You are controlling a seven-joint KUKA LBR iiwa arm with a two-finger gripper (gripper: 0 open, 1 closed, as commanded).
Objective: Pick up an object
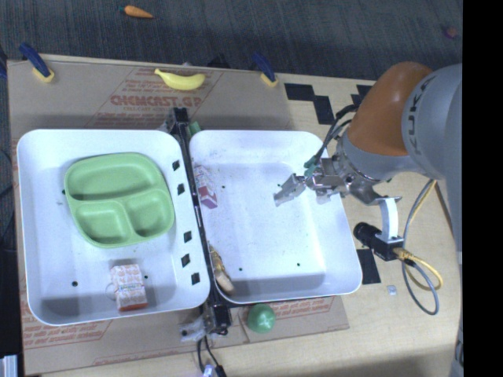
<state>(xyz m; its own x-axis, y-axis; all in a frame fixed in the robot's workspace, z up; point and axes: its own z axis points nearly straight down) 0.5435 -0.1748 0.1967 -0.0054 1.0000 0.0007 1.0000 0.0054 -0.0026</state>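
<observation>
My gripper [289,189] hangs over the right bin [314,258], right of its middle, with the arm reaching in from the right. Nothing shows in its grasp. A red and white packet [206,187] lies against the right bin's left wall, well to the left of the gripper. A tan object [221,274] rests in that bin's front left corner. In the left bin [35,234] sit a green divided tray [118,199] and a small wrapped snack pack [128,286] near the front.
A green ball [261,317] lies on the bench in front of the right bin. A yellow banana [181,78] lies behind the bins. Blue clamps [37,61] hold the cardboard at the back. A yellow cable [420,277] loops at the right.
</observation>
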